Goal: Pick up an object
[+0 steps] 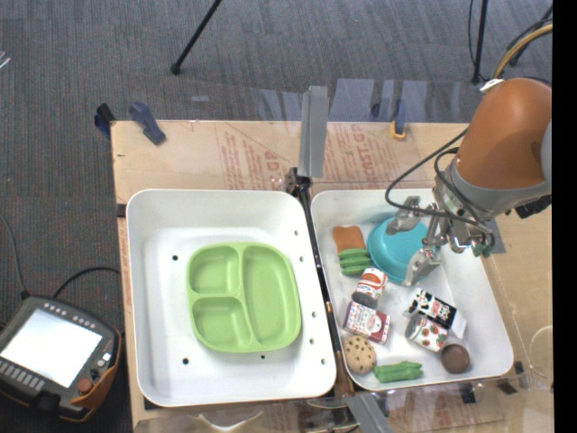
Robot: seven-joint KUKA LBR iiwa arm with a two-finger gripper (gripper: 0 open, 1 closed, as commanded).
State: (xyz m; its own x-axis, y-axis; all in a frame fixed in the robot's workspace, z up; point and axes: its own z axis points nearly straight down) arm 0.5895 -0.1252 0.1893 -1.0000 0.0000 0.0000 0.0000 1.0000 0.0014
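The right bin (491,309) holds several toy foods. A teal bowl (395,247) lies near its back, with a brown bun (348,238) and a green vegetable (354,261) to its left. Further forward are a small carton (370,287), a red-and-white box (367,321), a cookie (360,354), green beans (398,371), a black-and-white carton (434,308), a strawberry box (425,333) and a brown ball (456,358). My gripper (424,258) hangs low at the bowl's right edge, above the black-and-white carton. I see nothing held in it.
The left bin (153,242) holds a green divided plate (243,296). A grey upright post (314,138) stands behind the seam between the bins. A handheld screen unit (54,354) lies on the floor at the lower left. Cables loop from the arm over the right bin's back.
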